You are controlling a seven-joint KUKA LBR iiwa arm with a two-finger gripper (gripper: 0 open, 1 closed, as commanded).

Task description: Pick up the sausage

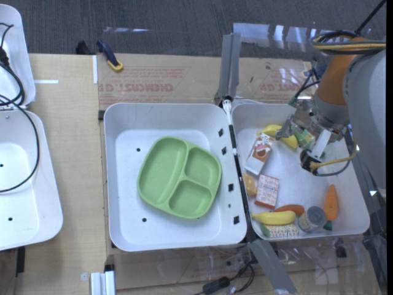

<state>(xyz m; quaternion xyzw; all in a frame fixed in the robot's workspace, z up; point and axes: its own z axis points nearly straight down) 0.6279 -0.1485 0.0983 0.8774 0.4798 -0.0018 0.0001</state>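
Right bin (359, 223), viewed obliquely from above; the sausage (293, 209), a short reddish-orange cylinder, lies near the bin's front wall, touching the banana (274, 217) just in front of it, with a small tin (314, 217) at its right end and a red-and-white carton (267, 190) just behind its left end. The hand (302, 134) hovers at the back of this bin over a yellow item (286, 139); whether it is open or holding anything cannot be told, since the wrist hides its tips. The sausage is probably a light, smooth toy, stiff enough to pinch but apt to roll or slip; the best hold appears to be across its middle, jaws closing on its long sides. Room is tight: banana and front wall crowd one side, the tin blocks the right end, so only the side facing the carton offers a gap. The carrot (331, 204) lies near the right wall; the left bin (116, 183) holds a green divided plate (178, 177).
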